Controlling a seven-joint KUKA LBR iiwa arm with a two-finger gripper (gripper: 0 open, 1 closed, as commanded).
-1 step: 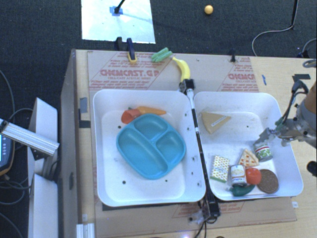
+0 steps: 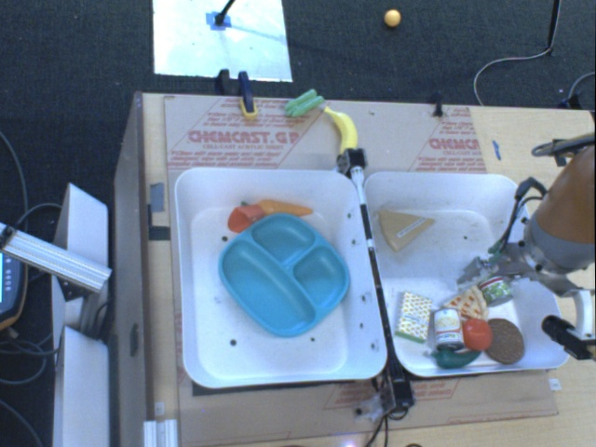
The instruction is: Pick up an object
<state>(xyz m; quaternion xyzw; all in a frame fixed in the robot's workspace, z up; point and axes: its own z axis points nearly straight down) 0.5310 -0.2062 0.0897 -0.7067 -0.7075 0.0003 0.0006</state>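
Hovering near the right bin's right edge, the gripper sat beside a pizza slice: light, stiff, best pinched across edges. Grip state indiscernible.

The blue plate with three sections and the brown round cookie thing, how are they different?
The blue plastic plate with three sections is far bigger than the flat brown round disc. The plate is blue with rounded corners and divided hollows; the disc is dark brown, circular and plain. The plate lies in the left white bin, with an orange piece at its upper edge; the disc lies in the right white bin, among other small toys. Both lie flat.
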